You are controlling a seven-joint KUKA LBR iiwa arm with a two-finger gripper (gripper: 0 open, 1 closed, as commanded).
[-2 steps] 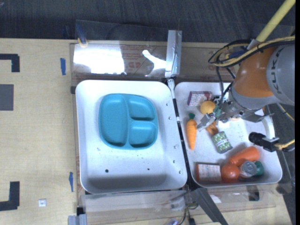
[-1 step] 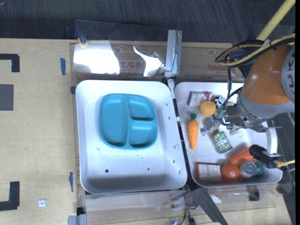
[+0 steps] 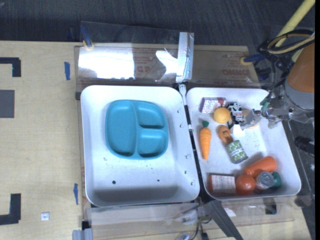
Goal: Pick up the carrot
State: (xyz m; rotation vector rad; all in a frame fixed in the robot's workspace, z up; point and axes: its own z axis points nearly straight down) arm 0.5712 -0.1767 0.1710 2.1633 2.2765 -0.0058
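Carrot (image 3: 205,141) lying lengthwise, green top up, along the right bin's (image 3: 292,156) left wall; gripper (image 3: 265,113) hovering at the opposite side, jaw state indiscernible

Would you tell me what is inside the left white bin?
The left white bin holds a blue divided plate lying flat, its compartments bare. Whatever lies beneath the plate is covered.

Wooden bench (image 3: 35,149) under two white bins (image 3: 95,149) side by side.
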